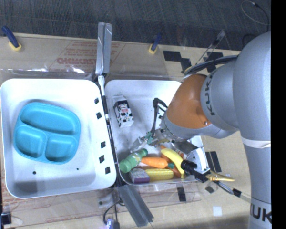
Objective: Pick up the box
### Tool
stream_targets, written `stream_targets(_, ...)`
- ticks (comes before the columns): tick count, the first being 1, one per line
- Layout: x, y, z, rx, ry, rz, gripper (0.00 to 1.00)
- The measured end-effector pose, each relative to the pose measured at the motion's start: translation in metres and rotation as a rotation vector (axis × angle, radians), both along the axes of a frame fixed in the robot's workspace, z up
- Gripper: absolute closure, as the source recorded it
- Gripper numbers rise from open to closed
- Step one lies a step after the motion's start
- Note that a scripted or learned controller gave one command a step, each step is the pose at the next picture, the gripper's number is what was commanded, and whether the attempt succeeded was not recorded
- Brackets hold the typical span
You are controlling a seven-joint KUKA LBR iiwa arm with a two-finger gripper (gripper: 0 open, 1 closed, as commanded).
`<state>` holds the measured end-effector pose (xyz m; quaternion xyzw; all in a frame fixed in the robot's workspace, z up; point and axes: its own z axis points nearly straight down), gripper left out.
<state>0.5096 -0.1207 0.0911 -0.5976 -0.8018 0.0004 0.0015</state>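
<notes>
The box is a small white carton with a black cow pattern, lying in the upper left of the right bin. My gripper hangs under the orange wrist band, low over the bin's middle, to the right of and below the box, just above the pile of toy food. Its fingers are mostly hidden by the wrist.
Toy food crowds the right bin's front: a green bottle, a carrot, a banana, a yellow corn piece and a purple block. The left bin holds a blue divided tray. A metal divider stands between the bins.
</notes>
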Motion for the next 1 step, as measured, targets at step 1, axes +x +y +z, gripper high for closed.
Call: stream_targets(1, 0.0001, 0.0000, 0.0001, 0.000, 0.000, 0.000, 0.00)
